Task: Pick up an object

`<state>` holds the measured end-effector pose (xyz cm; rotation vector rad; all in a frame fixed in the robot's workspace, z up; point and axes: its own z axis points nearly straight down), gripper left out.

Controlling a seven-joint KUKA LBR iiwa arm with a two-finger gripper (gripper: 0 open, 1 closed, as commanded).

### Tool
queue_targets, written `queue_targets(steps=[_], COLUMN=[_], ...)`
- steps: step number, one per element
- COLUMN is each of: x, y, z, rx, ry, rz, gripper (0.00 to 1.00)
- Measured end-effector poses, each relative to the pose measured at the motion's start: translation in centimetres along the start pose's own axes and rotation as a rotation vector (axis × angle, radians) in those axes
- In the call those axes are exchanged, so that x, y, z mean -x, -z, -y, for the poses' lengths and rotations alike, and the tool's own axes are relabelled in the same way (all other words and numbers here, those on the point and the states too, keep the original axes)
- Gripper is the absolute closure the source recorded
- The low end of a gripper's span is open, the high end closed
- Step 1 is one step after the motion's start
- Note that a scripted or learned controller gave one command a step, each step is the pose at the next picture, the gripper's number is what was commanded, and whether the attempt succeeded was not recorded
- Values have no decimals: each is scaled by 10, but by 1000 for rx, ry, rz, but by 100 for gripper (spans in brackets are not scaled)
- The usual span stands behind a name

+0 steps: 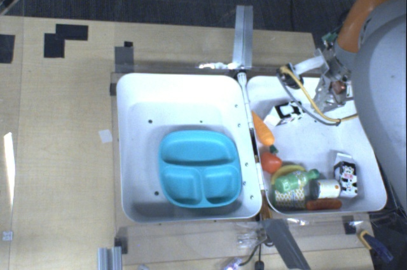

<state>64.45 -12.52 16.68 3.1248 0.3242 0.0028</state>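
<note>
The right bin [375,195] holds the objects. An orange carrot [262,129] lies along its left wall, with a red tomato-like piece [271,162] just below it. At the front sit a yellow banana [290,168], a green bottle [294,183], a white cylinder [328,189] and a red sausage [323,204]. A small cow-patterned carton [345,176] stands at the right. My gripper [289,111] hangs low over the bin's back left part, just right of the carrot's upper end. Nothing shows in its grasp.
The left bin [137,103] contains a blue divided tray [200,167]. A metal post [243,33] stands behind the wall between the bins. The grey arm with its orange band [356,14] and yellow cable [315,108] covers the right bin's back right.
</note>
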Motion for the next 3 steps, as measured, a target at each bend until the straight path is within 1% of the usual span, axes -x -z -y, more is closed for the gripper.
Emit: queue_targets(steps=[1,2,3], x=[-31,25,43], y=[18,95,130], z=[60,-28,12], rx=[-1,1,0], ry=[-3,-2,0], rz=[-2,0,0], gripper=[100,100,100])
